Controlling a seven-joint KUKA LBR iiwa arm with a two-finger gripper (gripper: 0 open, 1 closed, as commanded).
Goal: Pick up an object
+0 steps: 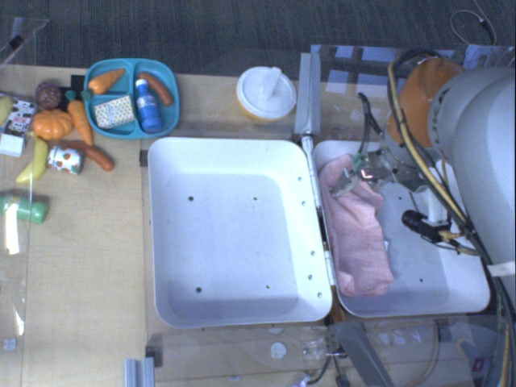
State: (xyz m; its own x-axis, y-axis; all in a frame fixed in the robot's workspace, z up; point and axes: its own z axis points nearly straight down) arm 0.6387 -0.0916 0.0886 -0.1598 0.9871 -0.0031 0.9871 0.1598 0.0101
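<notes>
Observed from the bench side. The gripper (356, 180) is low in the right bin (451, 289), at the far end of that bin's left half. Its tip sits at the upper end of a pink cloth (359, 232). From here it cannot be told whether the gripper is open or closed, or whether it has any hold on the cloth.

The pink cloth is the only loose item in that bin. It lies crumpled in a long strip running from directly under the gripper toward the near wall, close along the bin's left side.

Just beside the gripper, across the divider, is the left bin (234, 232). Beyond the gripper and to the left in the view, a white lidded cup (266, 93) stands on the bench outside the bins.

Well apart from the gripper, past the left bin, is a blue divided plate (133, 134) holding a toy carrot (107, 79), a blue bottle (147, 103) and a toy sausage (161, 91). Farther still, a toy pumpkin (52, 125), a banana (34, 164) and a small can (64, 160) lie on the bench.
</notes>
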